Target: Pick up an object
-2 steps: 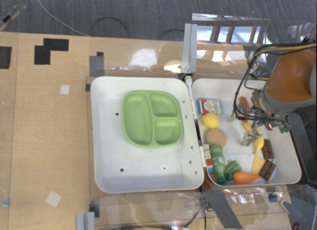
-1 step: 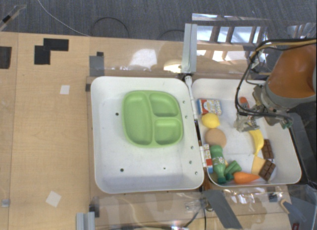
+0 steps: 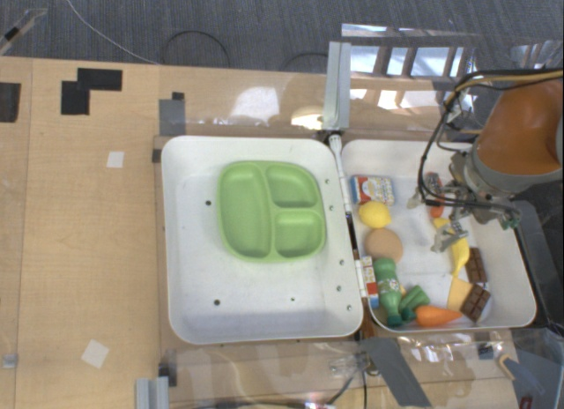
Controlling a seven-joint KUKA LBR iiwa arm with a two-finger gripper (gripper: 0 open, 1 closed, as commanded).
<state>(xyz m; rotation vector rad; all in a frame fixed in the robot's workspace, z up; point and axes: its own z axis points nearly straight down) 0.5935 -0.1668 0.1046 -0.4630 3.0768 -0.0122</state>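
Toy food lay crowded in the right bin (image 3: 529, 310), while the left bin (image 3: 189, 310) carried a green divided plate (image 3: 269, 211) near its middle. Both white bins sat side by side on the wooden tabletop (image 3: 79, 249). From the right the grey arm with its orange band (image 3: 524, 130) reached over the right bin, and its end effector (image 3: 451, 233) hung low above the bin's middle, just over a yellow banana (image 3: 459, 257). How far the end effector stood open could not be told from this angle, and nothing could be made out in its grip. Along the bin's left side lay a small printed carton (image 3: 374, 189), then a yellow lemon (image 3: 375, 214), then a tan egg-shaped piece (image 3: 383, 244). Lower down sat a green vegetable (image 3: 401, 300), an orange carrot (image 3: 436, 316) and, toward the right corner, a yellow cheese wedge (image 3: 457, 293) beside brown chocolate bars (image 3: 477, 282).
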